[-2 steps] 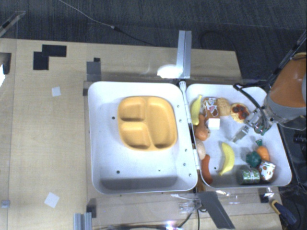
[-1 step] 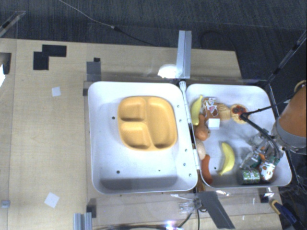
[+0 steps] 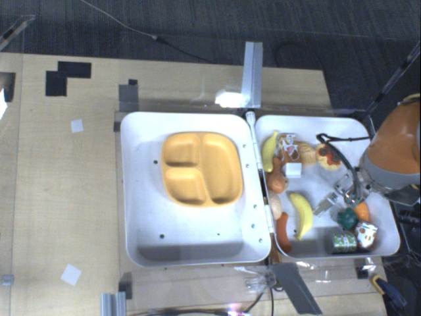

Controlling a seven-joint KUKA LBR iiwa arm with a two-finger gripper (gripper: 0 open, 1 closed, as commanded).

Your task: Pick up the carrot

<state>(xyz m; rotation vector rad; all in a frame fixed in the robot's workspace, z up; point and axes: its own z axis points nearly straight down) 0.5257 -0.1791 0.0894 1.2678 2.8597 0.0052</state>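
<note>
Nearest, along the front wall of the right bin (image 3: 388, 245), lie a squat green can (image 3: 343, 242) and a small white carton (image 3: 366, 234). Just behind them, the gripper (image 3: 346, 199) hangs low over a dark green lump (image 3: 346, 218); whether its metal fingers are spread or pressed cannot be told. Touching its right side sits the carrot (image 3: 362, 210), a stubby orange piece. Leftward curve two smooth yellow bananas (image 3: 302, 214). Farther left, the left bin (image 3: 141, 196) bears a glossy yellow divided plate (image 3: 200, 168).
</note>
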